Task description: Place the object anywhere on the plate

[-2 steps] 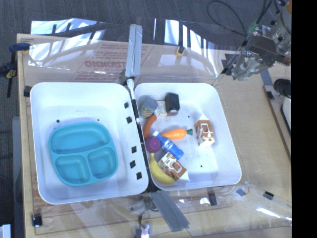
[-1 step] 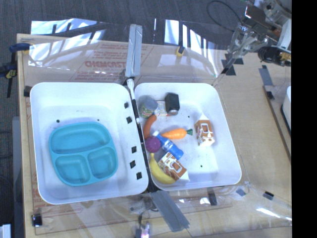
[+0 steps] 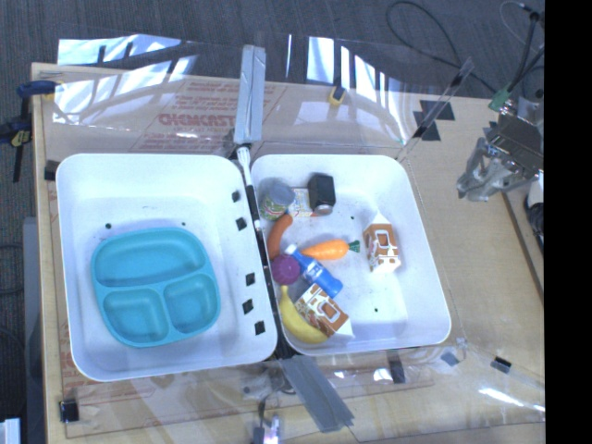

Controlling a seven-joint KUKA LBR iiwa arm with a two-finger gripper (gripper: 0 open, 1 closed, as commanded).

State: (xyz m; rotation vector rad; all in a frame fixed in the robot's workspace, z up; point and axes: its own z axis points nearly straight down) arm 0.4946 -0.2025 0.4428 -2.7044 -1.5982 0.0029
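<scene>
Progress stands at nothing done: far to the gripper's left, the blue plate [image 3: 153,285] lies bare in the left bin [image 3: 74,211], all three compartments unfilled. Nearer the gripper, the right bin [image 3: 416,239] keeps every candidate object (banana [image 3: 294,322], carrot [image 3: 326,249], small carton [image 3: 381,247] among them). The gripper [image 3: 486,176] sits outside that bin, well apart from the pile, carrying nothing visible; whether it is open or closed I cannot tell. Choosing, grasping, carrying and placing all remain.
</scene>
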